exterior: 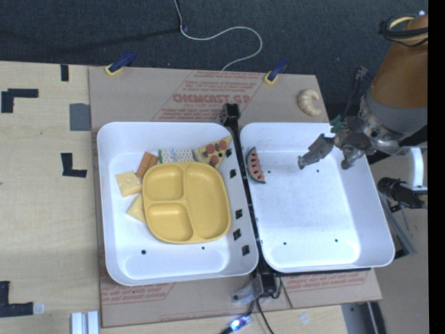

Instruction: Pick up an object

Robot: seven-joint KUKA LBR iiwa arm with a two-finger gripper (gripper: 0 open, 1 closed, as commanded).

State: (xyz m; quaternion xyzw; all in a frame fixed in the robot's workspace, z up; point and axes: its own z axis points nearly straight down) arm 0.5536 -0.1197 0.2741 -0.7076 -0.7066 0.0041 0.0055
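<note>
Hovering over the right bin (pixel 361 214), your gripper (pixel 327 155) sits above the bin's far right part, fingers spread apart with nothing between them: one dark finger (pixel 311 154) reaches toward the bin's middle, the other (pixel 347 158) points down nearer its right wall. Held open like that, it reads as ready for a descent, not carrying.

Nearest candidate is the watermelon slice (pixel 256 165), lying flat at this bin's far left edge, just beside the divider and well apart from the gripper. You'd likely need to travel left across the bin to reach it; its spot against the wall could crowd one finger.

Beyond that wall, the left bin (pixel 118 256) holds a yellow divided plate (pixel 186 202), with flat food pieces tucked around its far and left sides: cracker-like squares (pixel 129 184) and a pizza-like piece (pixel 214 149) near the divider. Those are half under the plate rim, so harder picks, I'd judge.

Outside the right bin's far corner, a small tan lump (pixel 311 101) rests on the cardboard.
</note>
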